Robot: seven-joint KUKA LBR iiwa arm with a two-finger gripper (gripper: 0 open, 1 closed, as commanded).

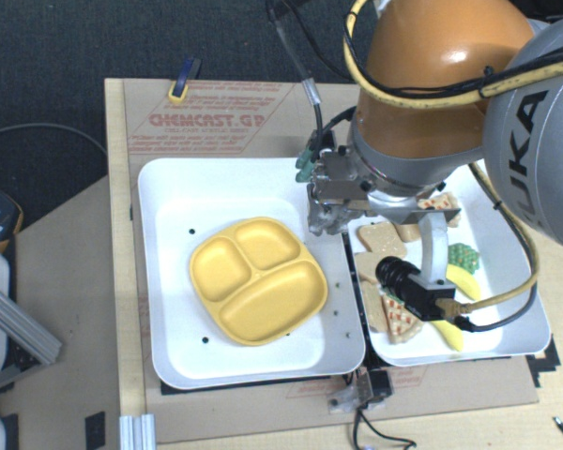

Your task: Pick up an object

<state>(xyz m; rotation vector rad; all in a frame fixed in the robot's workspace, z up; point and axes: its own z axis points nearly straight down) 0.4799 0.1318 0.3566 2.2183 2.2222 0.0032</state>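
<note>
A yellow three-compartment plate lies in the middle of the left white bin. The right bin holds toy food: a tan bread-like piece, a pizza slice, a green piece, a yellow piece and a patterned cracker-like piece. My gripper hangs over the divide between the two bins, just past the plate's far right corner. The big wrist with its orange band hides much of the right bin's far half. Nothing shows between the gripper's tips.
A cardboard sheet with red lettering lies behind the bins, with a small blue and yellow clip at its far edge. Cables run along the arm. Dark floor surrounds the bench.
</note>
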